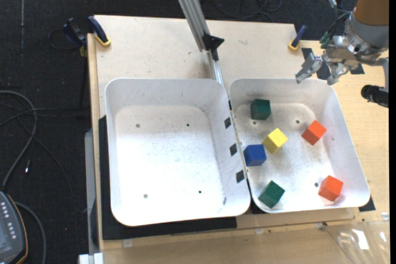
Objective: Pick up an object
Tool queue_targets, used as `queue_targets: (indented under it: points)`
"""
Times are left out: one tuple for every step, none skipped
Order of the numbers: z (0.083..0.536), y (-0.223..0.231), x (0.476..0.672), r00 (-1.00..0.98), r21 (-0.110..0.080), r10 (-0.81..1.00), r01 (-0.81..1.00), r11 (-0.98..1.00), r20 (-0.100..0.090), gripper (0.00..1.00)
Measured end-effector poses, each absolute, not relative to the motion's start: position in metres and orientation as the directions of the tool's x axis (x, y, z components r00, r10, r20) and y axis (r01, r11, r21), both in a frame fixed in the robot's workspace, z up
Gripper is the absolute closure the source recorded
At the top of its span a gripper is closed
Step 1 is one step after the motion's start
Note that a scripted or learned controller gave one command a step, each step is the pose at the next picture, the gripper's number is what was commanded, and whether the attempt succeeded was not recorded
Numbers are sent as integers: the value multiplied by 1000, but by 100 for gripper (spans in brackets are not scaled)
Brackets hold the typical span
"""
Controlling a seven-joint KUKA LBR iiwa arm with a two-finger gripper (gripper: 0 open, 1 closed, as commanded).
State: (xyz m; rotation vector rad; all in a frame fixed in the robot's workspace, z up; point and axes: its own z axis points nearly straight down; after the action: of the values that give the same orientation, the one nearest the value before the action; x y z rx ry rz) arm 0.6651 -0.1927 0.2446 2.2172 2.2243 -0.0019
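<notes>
Blocks sat in the right bin (344, 133) — 6 of them, all loose on its floor. At the back was a dark green block (260, 109). Near the middle a yellow block (275, 140) lay just beside a blue block (254, 154), the 2 close enough that they may have touched at a corner; I couldn't tell for sure. An orange block (314, 132) lay to the right of the yellow one, well apart from it. At the front, a 2nd green block (271, 193) sat near the bin's front wall, and a 2nd orange block (331, 188) sat in the front right corner.

The left bin (117, 133) stood side by side w/ the right one, their inner rims meeting along the middle of the bench (154, 46).

The arm (373, 9) reached in from the right, its orange band showing above the wrist. The gripper (317, 69) hung over the back right corner of the right bin, about at the rim, well apart from every block. Its fingers pointed down and to the left; they looked spread, w/ a gap between them and nothing in that gap — no block held.

A slanted metal rail (189, 0) ran down from the top of the view to the point where the 2 bins met at the back. A blue and yellow clamp (98, 31) sat at the bench's back left corner, another clamp (297, 38) at the back right. Cables (37, 127) lay on the dark floor to the left.
</notes>
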Motion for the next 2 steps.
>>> queue_targets:
  points:
    - [142, -144, 681, -6, -7, 1000, 1000, 6, 2, 0]
    - [93, -162, 681, 1, -3, 1000, 1000, -1, -1, 0]
